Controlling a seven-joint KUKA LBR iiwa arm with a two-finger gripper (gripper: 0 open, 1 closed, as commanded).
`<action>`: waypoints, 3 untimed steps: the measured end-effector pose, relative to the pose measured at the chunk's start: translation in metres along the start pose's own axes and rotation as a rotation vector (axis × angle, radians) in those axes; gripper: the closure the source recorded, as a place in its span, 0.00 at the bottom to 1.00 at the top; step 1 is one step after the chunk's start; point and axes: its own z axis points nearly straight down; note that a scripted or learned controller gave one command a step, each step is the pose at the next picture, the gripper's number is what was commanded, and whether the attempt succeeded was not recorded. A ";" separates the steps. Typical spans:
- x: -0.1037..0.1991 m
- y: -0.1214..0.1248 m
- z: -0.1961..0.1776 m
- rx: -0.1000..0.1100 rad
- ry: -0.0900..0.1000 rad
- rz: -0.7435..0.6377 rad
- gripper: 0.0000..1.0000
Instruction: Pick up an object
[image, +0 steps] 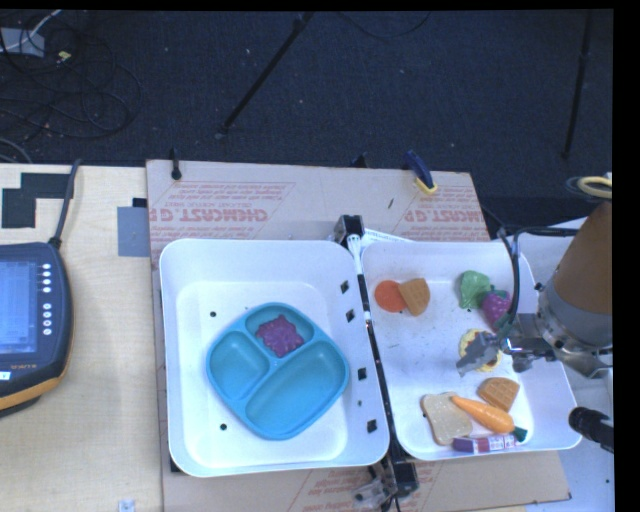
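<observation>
My gripper (486, 353) hangs low over the right bin (432, 352), in its right half, at the end of the arm coming in from the right. A small yellow object (469, 342) lies right at the gripper's tip, partly covered by it. Around it lie a brown pastry (499, 391), an orange carrot (482, 412) across a bread slice (444, 418), and a small tube (487, 443) at the front rim. Farther back are a red-orange tomato (389, 295), a tan piece (415, 295), a green vegetable (473, 287) and purple grapes (496, 305).
The left bin (190, 290) holds a blue divided plate (290, 390) with a purple item (280, 334) in its back compartment. A black divider strip (364, 340) runs between the bins. A teach pendant (28, 315) rests on the bench at far left.
</observation>
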 end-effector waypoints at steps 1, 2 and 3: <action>-0.041 0.000 0.106 -0.013 -0.004 0.000 0.00; -0.031 0.078 0.117 -0.014 -0.006 -0.002 0.00; -0.033 0.079 0.105 -0.018 -0.006 0.002 1.00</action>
